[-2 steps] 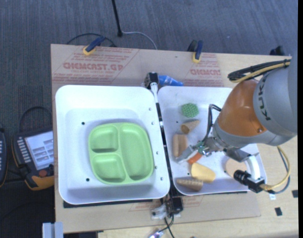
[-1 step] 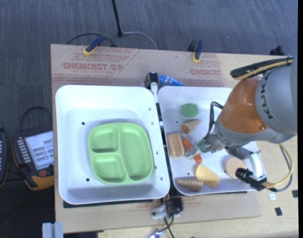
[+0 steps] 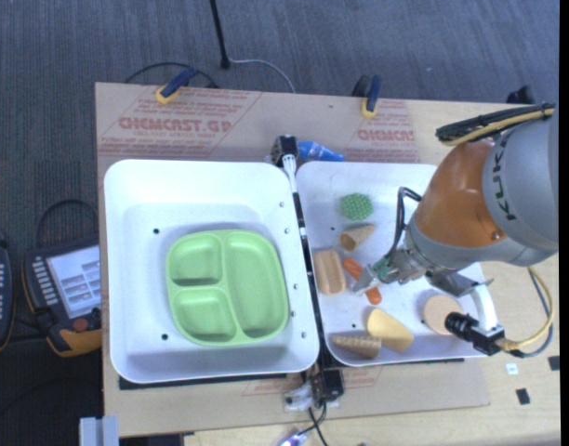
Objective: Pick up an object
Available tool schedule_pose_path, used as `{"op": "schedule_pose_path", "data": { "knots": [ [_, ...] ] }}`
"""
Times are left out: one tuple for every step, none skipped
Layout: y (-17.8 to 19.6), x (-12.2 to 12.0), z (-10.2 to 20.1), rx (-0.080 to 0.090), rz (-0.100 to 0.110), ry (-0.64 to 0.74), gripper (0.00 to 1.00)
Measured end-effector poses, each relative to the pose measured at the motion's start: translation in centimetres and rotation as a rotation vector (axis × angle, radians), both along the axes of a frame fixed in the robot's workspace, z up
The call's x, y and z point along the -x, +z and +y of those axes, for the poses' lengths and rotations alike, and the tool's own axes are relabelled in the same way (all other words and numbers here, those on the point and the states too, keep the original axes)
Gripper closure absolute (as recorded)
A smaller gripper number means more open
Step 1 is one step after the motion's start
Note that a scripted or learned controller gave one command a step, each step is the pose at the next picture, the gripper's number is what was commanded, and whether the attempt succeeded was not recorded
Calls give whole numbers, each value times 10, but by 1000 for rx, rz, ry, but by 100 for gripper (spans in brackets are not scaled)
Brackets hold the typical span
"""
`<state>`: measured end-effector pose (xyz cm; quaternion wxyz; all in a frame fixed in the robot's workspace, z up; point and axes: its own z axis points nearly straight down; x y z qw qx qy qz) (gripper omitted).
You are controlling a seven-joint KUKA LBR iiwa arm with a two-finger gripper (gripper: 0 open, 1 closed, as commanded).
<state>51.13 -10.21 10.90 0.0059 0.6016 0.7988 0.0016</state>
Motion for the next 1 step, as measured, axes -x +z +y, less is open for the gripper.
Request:
{"op": "schedule_pose_path", "data": {
  "knots": [
    [130,-30,57,-5,9,-101,100]
  ]
}}
